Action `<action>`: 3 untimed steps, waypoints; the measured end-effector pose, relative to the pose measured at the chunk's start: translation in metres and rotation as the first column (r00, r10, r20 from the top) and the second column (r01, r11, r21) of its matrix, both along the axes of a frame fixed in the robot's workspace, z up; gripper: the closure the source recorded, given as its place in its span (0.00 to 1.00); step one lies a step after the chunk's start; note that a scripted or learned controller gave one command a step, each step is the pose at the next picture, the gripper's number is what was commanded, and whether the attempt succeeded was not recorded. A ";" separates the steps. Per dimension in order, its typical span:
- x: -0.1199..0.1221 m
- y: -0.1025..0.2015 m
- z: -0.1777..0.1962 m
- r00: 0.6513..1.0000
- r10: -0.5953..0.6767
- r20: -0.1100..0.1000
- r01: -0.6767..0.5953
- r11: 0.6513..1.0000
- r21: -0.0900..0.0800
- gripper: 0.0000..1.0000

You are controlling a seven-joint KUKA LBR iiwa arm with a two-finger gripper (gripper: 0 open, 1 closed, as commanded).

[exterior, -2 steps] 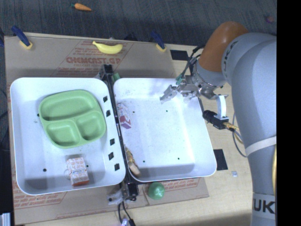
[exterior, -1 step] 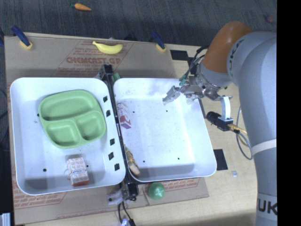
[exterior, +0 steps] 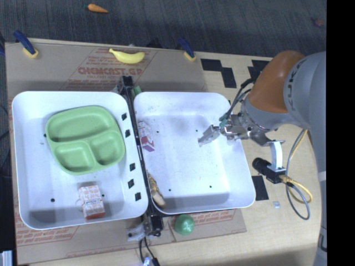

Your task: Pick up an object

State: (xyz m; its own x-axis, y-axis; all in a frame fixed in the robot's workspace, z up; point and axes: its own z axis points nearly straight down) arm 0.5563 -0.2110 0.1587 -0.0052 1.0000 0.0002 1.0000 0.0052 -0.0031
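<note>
The arm (exterior: 288,93), grey with an orange band above the wrist, enters from the right and extends over the right bin (exterior: 222,195). The hand (exterior: 209,136) sits above the right-centre of that bin's floor, with its silver fingers (exterior: 206,137) pointing left. Whether the fingers are spread or closed cannot be determined at this resolution. No object is visible between them.

Right bin contents: a small red-and-white packet (exterior: 146,137) lies against the left wall, near the divider between the bins. A tan object (exterior: 156,194) rests at the lower-left corner, touching the wall. Both are well apart from the hand.

Left bin (exterior: 25,165) contents: a pale green compartment tray (exterior: 86,137) occupies the upper half, with one large section above two smaller ones. A small red-and-white carton (exterior: 91,200) lies below the tray, near the front wall.

Both bins rest on a cardboard sheet (exterior: 89,71) on the tabletop (exterior: 277,226). A yellow banana (exterior: 127,55) lies on the cardboard behind the bins. A green ball (exterior: 184,224) sits on the cardboard just in front of the right bin. Blue clamps (exterior: 26,43) hold the cardboard's rear edge. An orange item (exterior: 97,8) lies on the dark floor beyond the tabletop.
</note>
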 end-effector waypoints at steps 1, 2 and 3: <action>0.037 0.000 0.028 1.000 0.000 0.003 0.000 1.000 0.000 0.00; -0.017 0.000 0.079 1.000 -0.001 0.001 0.001 1.000 0.000 0.00; 0.056 0.001 -0.062 1.000 0.001 -0.004 -0.001 1.000 0.001 0.00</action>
State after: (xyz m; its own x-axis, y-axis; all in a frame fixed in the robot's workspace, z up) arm 0.6124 -0.2096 0.0968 -0.0065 1.0000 0.0017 1.0000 0.0065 -0.0070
